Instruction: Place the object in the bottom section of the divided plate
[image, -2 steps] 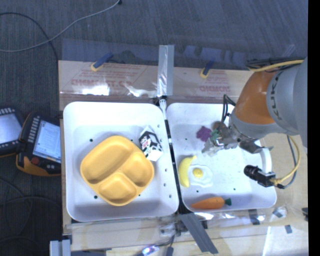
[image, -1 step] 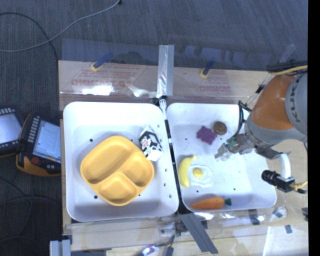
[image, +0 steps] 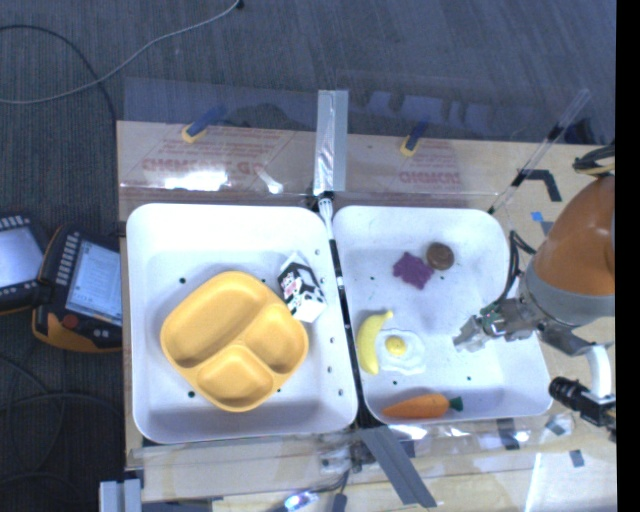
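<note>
A yellow divided plate (image: 234, 340) lies flat in the left bin, its three sections seemingly bare.

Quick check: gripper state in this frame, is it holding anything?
Two-finger gripper: over the right white bin, nothing visibly between its fingers; open or shut cannot be told.

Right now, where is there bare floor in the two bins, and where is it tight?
Left bin: bare strips ring the yellow divided plate, widest along the top wall; the black-and-white carton crowds its upper right. Right bin: bare between purple toy and gripper. Banana, fried egg and carrot crowd the lower left.
</note>
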